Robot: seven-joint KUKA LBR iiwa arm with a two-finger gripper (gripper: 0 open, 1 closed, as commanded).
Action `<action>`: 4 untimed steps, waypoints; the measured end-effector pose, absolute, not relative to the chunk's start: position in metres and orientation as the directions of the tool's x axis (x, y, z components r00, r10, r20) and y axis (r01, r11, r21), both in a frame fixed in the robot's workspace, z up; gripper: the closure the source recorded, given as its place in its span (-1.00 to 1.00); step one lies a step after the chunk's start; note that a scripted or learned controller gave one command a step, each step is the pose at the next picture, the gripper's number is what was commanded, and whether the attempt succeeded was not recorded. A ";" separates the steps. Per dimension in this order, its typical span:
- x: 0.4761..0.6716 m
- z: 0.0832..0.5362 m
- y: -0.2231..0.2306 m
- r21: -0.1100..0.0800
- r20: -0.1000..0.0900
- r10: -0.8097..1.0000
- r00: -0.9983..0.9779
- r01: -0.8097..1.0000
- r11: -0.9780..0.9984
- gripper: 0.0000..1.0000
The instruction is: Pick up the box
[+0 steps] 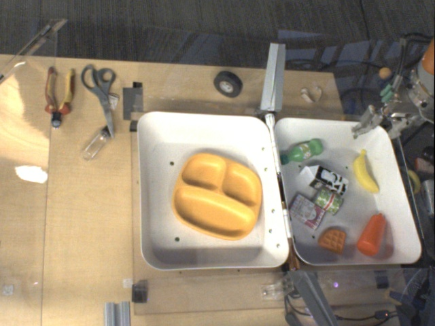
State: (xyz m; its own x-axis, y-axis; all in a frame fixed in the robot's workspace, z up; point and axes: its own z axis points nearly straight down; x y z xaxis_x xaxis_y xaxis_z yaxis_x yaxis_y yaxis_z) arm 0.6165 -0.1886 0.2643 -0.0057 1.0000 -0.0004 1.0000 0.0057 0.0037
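The 2 bins (pixel 153 182) are white. A yellow-orange moulded tray (pixel 217 194) fills the left one; the right holds a green bottle (pixel 302 151), yellow banana (pixel 366 172), orange carrot (pixel 372 235) and black-and-white box (pixel 329 178).

A lab workbench: wooden bench (pixel 81 250) with pliers (pixel 57 95), scissors (pixel 102 90) and tape roll (pixel 228 83).
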 end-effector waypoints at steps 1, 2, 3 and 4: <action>0.615 0.126 -0.167 0.014 -0.003 1.000 -0.019 1.000 0.019 -1.00; 0.587 0.111 -0.128 0.041 0.000 0.999 0.039 0.998 -0.039 -1.00; 0.586 0.091 -0.087 0.014 -0.009 0.981 -0.196 0.981 0.196 -1.00; 0.588 0.103 -0.085 0.021 -0.009 0.980 -0.199 0.980 0.199 1.00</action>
